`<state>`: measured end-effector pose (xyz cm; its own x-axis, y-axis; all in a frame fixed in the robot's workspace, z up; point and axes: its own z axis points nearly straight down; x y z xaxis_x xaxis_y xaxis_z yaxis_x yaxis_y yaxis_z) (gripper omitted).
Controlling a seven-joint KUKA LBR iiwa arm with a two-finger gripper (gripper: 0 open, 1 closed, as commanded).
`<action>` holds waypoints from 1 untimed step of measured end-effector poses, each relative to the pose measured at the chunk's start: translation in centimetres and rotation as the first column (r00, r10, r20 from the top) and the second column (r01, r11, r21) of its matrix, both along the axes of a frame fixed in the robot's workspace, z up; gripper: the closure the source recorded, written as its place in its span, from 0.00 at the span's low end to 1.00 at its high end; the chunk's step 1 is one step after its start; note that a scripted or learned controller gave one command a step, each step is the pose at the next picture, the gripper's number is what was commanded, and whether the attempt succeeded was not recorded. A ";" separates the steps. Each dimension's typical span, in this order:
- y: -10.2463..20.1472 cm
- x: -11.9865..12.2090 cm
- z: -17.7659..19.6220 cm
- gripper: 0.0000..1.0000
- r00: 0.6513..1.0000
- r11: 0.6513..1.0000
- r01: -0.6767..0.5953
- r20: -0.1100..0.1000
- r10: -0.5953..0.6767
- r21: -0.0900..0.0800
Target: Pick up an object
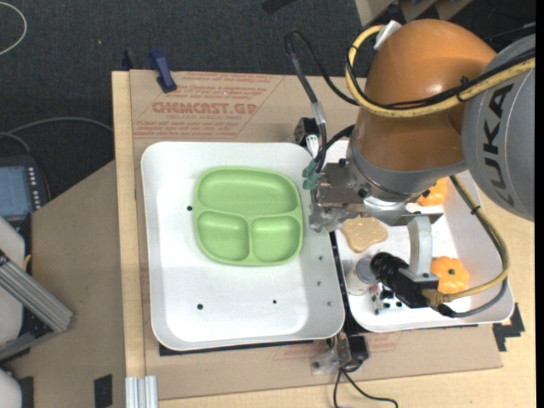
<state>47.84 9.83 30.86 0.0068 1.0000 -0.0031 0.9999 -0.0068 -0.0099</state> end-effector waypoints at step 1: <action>-7.6 0.2 12.4 1.00 1.000 1.000 0.002 0.027 -0.002 0.003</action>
<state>48.04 2.22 43.31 0.0086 1.0000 -0.0003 0.9998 -0.0086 0.0170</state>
